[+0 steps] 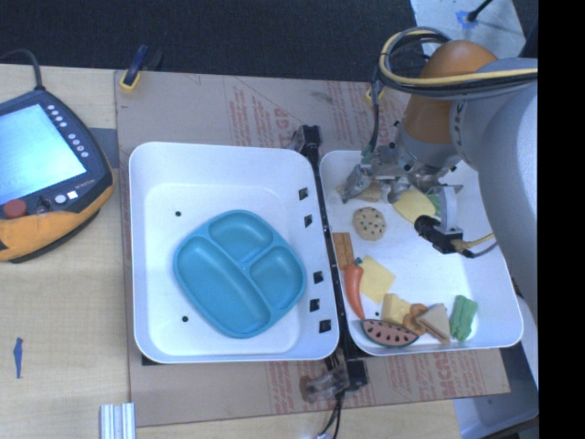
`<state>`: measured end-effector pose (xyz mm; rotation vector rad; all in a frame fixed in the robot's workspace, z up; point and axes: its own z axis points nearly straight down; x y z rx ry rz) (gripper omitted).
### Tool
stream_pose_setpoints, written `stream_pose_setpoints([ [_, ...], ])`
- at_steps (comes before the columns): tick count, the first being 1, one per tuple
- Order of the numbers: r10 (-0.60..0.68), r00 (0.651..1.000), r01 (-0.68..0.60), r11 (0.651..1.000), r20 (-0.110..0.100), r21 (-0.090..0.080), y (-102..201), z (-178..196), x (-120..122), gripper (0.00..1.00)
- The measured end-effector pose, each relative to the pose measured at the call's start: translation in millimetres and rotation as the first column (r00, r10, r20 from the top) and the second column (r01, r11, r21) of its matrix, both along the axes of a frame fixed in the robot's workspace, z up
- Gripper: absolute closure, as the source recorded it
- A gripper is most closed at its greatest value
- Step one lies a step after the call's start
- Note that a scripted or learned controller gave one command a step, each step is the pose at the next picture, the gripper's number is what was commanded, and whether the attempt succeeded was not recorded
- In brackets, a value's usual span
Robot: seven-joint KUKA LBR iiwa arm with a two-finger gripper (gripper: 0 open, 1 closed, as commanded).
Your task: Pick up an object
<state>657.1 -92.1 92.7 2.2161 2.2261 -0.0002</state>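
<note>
The right bin [498, 273] holds several toy foods. A round speckled cookie [369, 222] lies near its far left, with a yellow piece [413, 205] to its right. Along the near side lie an orange carrot [353, 284], a yellow cheese slice [377, 278], a watermelon slice [389, 333], a bread piece [433, 320] and a green piece [463, 317]. My gripper [384, 183] is low over the bin's far end, just above the cookie and the yellow piece. A tan piece [358, 188] sits at its left side, partly hidden.
The left bin [151, 245] holds a blue divided plate [239, 273]. A tablet in an orange case [41, 167] lies at the far left of the bench. The grey arm [494, 154] covers the right bin's far right corner. A black cable part [442, 238] hangs over the right bin.
</note>
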Motion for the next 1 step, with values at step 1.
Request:
stream_pose_setpoints([
  [1, 0.005, 1.000, -0.005, 1.000, 0.009, 0.002, 51.3, 107.3, -12.6, 0.00],
])
